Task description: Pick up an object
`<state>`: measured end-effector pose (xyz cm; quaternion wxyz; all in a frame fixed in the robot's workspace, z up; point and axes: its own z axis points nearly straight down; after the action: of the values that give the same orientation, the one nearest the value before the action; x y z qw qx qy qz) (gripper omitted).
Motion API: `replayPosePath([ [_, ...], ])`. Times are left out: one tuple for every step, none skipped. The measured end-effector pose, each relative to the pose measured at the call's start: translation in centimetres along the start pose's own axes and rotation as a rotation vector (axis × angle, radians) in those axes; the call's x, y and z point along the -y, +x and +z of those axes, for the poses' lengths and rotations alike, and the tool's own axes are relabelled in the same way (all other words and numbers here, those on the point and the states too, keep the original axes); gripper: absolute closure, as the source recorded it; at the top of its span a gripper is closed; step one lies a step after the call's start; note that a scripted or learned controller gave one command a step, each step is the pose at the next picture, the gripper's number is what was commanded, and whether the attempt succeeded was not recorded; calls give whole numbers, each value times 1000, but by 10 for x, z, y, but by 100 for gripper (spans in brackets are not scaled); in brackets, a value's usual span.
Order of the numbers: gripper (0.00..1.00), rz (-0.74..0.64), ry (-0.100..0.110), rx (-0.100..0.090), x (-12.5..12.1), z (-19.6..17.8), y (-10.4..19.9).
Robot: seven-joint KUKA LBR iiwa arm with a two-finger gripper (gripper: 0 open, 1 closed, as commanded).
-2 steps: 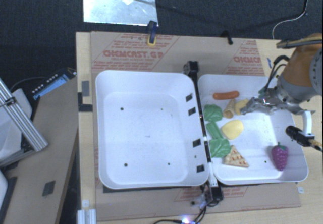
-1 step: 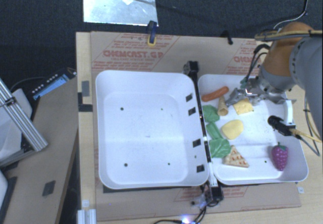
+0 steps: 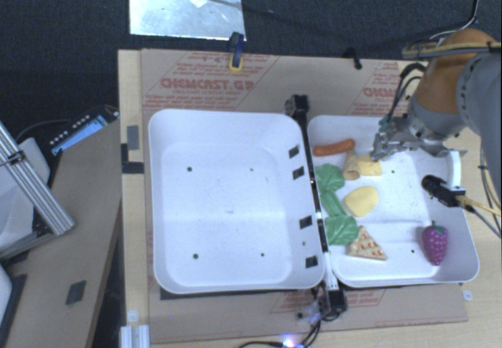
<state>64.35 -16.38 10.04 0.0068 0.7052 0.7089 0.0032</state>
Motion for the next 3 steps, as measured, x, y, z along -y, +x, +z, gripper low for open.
replayPosePath([
  [100, 4, -17, 5, 29, 5, 7],
  [100, 1, -13, 6, 36, 5, 53],
  [100, 5, -18, 4, 67, 5, 67],
])
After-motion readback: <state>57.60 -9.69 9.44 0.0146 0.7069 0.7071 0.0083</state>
